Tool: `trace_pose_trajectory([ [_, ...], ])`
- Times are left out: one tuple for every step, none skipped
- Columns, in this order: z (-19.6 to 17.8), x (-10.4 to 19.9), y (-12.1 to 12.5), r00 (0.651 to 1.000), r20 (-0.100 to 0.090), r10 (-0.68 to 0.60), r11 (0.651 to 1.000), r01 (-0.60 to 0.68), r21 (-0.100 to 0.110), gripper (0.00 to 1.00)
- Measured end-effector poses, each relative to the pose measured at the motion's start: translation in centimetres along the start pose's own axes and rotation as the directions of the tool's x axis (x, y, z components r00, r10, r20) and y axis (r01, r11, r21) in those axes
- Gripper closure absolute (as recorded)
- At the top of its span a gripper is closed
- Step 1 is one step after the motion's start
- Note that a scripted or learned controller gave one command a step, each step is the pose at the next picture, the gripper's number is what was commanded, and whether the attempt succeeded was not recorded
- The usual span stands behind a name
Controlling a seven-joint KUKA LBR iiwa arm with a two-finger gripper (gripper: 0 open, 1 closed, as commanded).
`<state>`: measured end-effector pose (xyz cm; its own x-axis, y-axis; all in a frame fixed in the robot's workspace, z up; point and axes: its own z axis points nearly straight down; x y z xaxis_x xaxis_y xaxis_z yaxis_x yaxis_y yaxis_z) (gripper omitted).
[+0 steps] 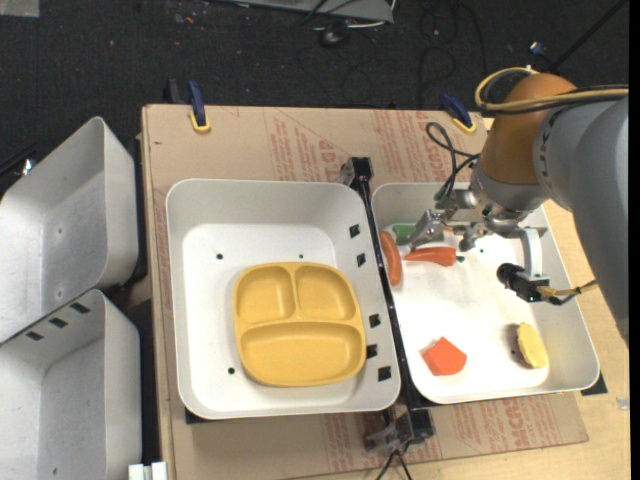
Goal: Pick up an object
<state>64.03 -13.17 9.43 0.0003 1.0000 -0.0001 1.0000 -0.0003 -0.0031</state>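
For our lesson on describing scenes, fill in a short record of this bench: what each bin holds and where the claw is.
left bin: yellow divided tray
right bin: orange wedge-shaped block, yellow banana-like toy, red-orange sausage-shaped toy, carrot-like toy, small green item
claw: over the right bin's far left part, by the carrot-like toy
grasp: cannot tell

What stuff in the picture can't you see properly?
- Gripper: in the camera view, too small and cluttered to tell its fingers from the toys under it.
- Green thing: mostly covered by the gripper, so I can't say what it is.
- Right bin: its back part is covered by the grey arm.
- Orange-red toy: touching or just under the gripper, unclear.
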Motion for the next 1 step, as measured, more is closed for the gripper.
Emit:
trace_pose_trajectory([
  [-1.35, -0.02, 0.14, 1.000, 0.001, 0.000, 1.000, 0.000, -0.005, 1.00],
])
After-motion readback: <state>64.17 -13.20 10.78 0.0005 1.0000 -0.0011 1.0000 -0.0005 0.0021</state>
